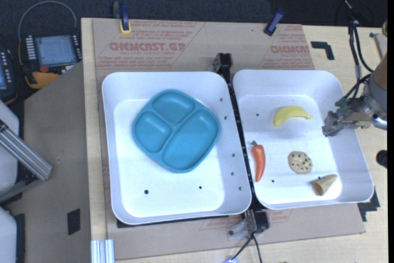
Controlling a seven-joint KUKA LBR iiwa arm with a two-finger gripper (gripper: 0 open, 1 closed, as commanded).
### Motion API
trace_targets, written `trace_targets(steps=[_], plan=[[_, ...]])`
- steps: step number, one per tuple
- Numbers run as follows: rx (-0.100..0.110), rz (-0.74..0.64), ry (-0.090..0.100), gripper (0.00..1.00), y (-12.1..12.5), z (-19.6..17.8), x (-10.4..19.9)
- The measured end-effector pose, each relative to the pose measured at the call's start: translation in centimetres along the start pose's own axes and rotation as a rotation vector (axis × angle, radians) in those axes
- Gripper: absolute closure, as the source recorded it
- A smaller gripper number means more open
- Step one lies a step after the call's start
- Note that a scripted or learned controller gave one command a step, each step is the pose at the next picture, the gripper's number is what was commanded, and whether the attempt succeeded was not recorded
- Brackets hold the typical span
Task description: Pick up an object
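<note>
At the right bin's far-right rim my pincer hovers, its spread or closure impossible to tell, carrying nothing, so picking has not begun: banana, pepper, cookie and cone lie inside that bin, untouched.

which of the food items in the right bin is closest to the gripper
The yellow banana: it lies nearest the gripper, while the cookie, cone and chili pepper lie farther off.

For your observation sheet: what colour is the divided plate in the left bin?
Blue, a light turquoise shade; the divided plate shows best in the camera view.
</note>
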State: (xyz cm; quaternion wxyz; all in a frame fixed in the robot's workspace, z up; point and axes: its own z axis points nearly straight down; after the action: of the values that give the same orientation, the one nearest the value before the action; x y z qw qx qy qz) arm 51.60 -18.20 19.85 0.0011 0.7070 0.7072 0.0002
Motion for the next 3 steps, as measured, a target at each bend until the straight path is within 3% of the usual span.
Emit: trace_targets(steps=[2, 3], plan=[[-0.003, -0.001, -0.001, 1.0, 0.5, -7.5, 0.4], [0.0, -0.005, 0.001, 1.0, 1.7, -7.2, 4.7]])
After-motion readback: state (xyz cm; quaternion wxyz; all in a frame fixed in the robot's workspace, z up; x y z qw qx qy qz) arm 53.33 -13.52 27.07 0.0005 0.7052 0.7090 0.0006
